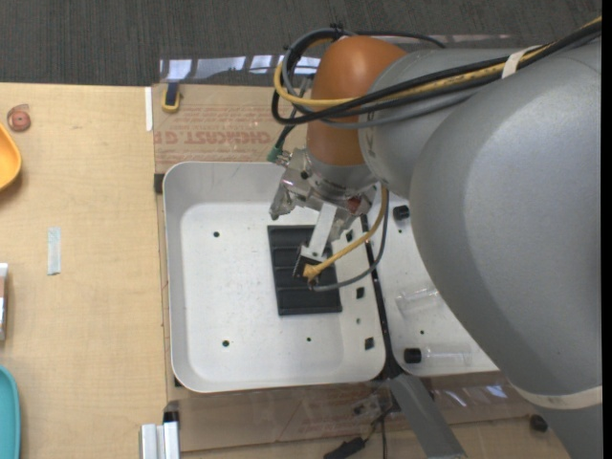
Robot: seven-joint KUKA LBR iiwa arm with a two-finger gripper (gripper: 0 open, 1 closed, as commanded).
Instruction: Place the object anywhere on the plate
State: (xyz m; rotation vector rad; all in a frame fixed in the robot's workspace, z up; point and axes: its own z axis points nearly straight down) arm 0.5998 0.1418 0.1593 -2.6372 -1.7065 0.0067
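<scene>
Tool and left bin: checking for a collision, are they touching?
Cannot tell. The camera view looks down on the tool over the left bin, showing neither contact nor gap.

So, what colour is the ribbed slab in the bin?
The slab is black, clear in the camera view.

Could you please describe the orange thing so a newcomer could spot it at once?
Look at the wooden benchtop left of the white bin. At its far left edge, below a small reddish disc, lies a curved piece, the only bright orange one there.
</scene>
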